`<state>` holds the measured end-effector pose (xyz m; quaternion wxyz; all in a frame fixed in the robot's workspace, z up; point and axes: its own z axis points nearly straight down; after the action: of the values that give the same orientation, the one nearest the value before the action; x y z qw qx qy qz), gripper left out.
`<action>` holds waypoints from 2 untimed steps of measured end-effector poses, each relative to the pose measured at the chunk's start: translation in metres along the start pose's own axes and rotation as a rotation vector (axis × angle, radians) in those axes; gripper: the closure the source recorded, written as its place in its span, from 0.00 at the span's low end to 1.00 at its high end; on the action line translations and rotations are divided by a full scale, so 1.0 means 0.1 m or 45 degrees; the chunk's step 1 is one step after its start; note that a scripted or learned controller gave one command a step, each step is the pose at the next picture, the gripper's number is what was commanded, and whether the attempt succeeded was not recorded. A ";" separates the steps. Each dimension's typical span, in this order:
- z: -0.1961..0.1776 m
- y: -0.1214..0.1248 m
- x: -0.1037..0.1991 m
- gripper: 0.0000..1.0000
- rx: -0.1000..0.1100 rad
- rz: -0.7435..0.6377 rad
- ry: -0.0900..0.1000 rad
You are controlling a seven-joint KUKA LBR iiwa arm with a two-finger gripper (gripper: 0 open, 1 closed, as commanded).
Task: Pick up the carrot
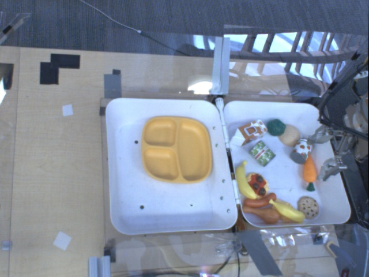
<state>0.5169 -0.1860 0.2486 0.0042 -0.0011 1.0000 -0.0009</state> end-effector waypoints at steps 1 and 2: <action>1.58 -0.05 -0.03 0.00 0.002 0.269 -0.012; 1.60 0.16 -0.36 0.00 0.000 0.467 -0.006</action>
<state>0.5547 -0.1704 0.0893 0.0066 0.1812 0.9834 -0.0002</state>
